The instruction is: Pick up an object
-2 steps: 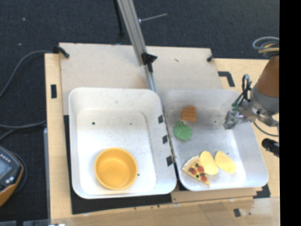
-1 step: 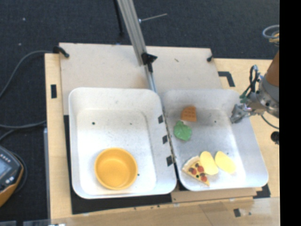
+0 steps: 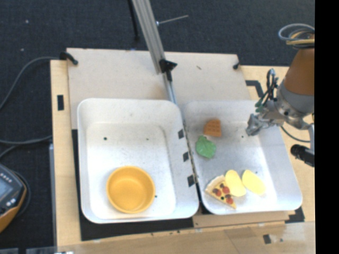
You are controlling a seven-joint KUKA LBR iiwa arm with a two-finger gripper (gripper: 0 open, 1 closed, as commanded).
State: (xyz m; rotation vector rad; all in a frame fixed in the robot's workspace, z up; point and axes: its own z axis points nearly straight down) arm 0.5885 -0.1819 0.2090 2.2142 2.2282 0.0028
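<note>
In the right bin (image 3: 275,194) lie a small brown waffle-like piece (image 3: 212,127), a green leaf-shaped piece (image 3: 206,147), a pizza slice (image 3: 221,190) and two pale yellow pieces (image 3: 253,182) near the front. My gripper (image 3: 254,126) hangs over the right bin's back right part, to the right of the brown piece and apart from it. Nothing shows between its fingers.
A yellow bowl (image 3: 130,189) sits in the left bin (image 3: 95,115) at its front. A slanted metal rail (image 3: 150,28) runs from the top down to the gap between the bins. The arm's orange band (image 3: 301,73) stands at the right edge.
</note>
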